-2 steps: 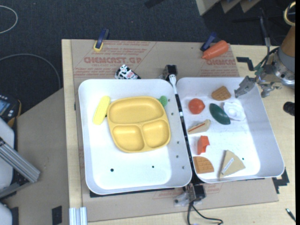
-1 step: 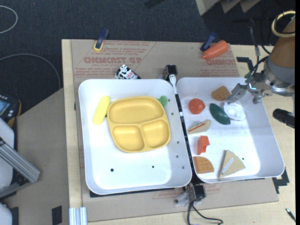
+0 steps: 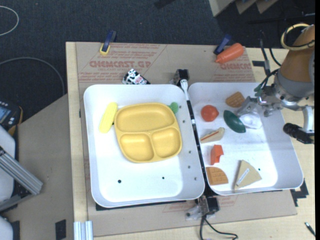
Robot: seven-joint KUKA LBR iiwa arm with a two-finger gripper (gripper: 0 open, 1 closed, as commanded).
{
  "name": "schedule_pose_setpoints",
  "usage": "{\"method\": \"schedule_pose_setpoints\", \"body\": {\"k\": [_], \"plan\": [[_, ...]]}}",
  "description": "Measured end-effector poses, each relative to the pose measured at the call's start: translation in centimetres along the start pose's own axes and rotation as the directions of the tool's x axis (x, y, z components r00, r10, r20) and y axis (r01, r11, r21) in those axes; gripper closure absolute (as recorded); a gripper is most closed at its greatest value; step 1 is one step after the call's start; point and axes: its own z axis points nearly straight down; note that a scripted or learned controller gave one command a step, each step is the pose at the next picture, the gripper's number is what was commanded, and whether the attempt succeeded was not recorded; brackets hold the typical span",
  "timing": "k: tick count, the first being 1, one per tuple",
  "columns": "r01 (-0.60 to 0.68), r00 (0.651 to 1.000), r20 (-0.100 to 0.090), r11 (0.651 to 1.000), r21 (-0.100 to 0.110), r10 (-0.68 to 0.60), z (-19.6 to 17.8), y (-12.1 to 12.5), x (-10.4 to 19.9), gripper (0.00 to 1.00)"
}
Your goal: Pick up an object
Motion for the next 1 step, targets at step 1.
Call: {"method": "schedule_pose_setpoints", "body": {"k": [1], "plan": [[-0.001, 1.0, 0.003, 1.0, -0.008, 0.001, 1.82, 0.09, -0.04, 0.0]]}}
